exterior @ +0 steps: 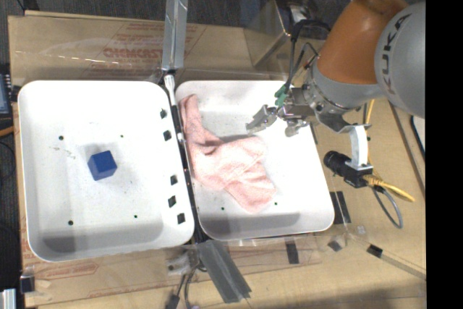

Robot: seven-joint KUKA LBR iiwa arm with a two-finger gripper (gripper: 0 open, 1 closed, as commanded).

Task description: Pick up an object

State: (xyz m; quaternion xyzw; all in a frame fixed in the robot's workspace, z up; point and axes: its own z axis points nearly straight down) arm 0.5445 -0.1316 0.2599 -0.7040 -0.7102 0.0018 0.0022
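The grey arm [394, 47], with its orange band and the letters "KUKA" running down its grey casing, reaches in from the right over the right bin [304, 206]. Its tool [273, 119] hangs above the far right part of that bin, with its two fingers [258, 121] spread apart and nothing between them. The tool is near the far edge of a pink cloth [224, 159] but does not grip it.

The pink cloth lies crumpled on the floor of the right bin. One narrow end runs up along the bin's left wall toward its far left corner, and the wider bulk spreads across the middle toward the near edge.

A small blue cube [103, 164] sits in the left bin [43, 242], left of its centre, well apart from the cloth and from the tool.

Behind the left bin, a flat brown cardboard sheet [87, 47] lies on the table, printed with faint red lettering that is too blurred to read.
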